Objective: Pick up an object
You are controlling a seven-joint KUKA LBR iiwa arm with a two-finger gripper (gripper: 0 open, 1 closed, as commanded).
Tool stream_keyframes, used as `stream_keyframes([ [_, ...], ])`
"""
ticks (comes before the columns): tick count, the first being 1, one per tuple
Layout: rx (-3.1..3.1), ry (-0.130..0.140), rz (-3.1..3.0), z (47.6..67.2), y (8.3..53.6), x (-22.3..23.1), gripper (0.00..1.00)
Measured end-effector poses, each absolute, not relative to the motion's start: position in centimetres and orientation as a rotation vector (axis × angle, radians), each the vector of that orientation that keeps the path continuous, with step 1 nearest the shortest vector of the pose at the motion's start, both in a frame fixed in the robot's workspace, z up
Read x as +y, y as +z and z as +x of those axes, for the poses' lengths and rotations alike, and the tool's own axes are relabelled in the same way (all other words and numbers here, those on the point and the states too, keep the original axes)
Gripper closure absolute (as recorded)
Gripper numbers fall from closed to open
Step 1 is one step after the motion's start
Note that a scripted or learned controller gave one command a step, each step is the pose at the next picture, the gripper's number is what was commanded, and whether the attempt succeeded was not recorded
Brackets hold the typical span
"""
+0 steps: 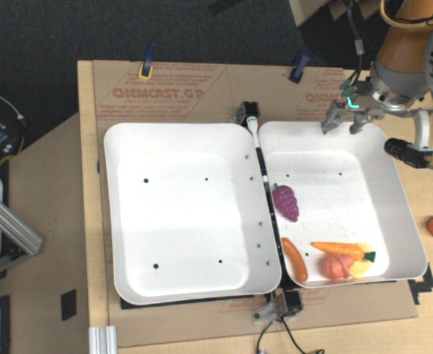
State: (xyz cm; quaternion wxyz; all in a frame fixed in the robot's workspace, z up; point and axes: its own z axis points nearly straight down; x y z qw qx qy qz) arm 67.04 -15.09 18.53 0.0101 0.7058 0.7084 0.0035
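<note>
The left bin [179,205] sits well apart from the gripper [342,123], off to its left. In the right bin [393,198], purple grapes [285,202] lie below-left of the gripper; a red sausage [295,259], carrot [339,248] and pink-yellow fruit [341,268] lie farther below. The gripper hovers open over the far rim, holding nothing.

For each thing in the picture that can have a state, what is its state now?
gripper: open, holding nothing, above the far rim of the right bin
purple grapes: lying in the right bin
carrot: lying flat
orange sausage: lying flat
pink and yellow toy: resting beside the carrot
</note>
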Motion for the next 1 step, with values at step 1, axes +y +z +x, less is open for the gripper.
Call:
stream_keyframes([
  [1, 2.222, -0.006, 2.228, 66.32, 9.19, -18.62, 0.00],
])
